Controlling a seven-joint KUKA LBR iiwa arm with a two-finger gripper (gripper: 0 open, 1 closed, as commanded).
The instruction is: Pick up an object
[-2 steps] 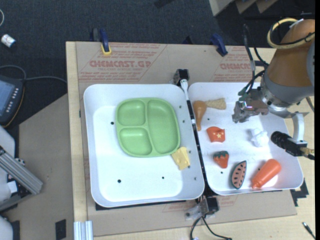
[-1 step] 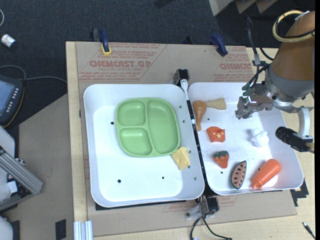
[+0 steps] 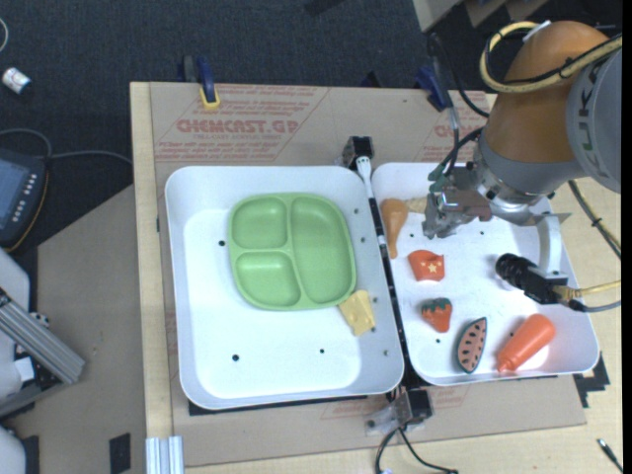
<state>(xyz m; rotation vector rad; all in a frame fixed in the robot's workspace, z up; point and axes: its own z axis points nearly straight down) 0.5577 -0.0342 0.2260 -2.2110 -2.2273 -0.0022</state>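
Toy foods lie scattered in the right bin [image 3: 583, 358], with the gripper [image 3: 441, 215] low over that bin's upper left part. Whether its fingers are spread or pressed together cannot be told. Just left of the gripper lies an orange wedge piece [image 3: 394, 220]. Below the gripper sits a red tomato piece [image 3: 427, 265], further below it a strawberry [image 3: 436, 314], then a watermelon slice [image 3: 472, 345] and a carrot [image 3: 524, 342] toward the near rim. Well left of the gripper, the left bin [image 3: 197, 363] bears a green divided plate [image 3: 292, 251], with a yellow cheese piece [image 3: 358, 312] touching its lower right corner.
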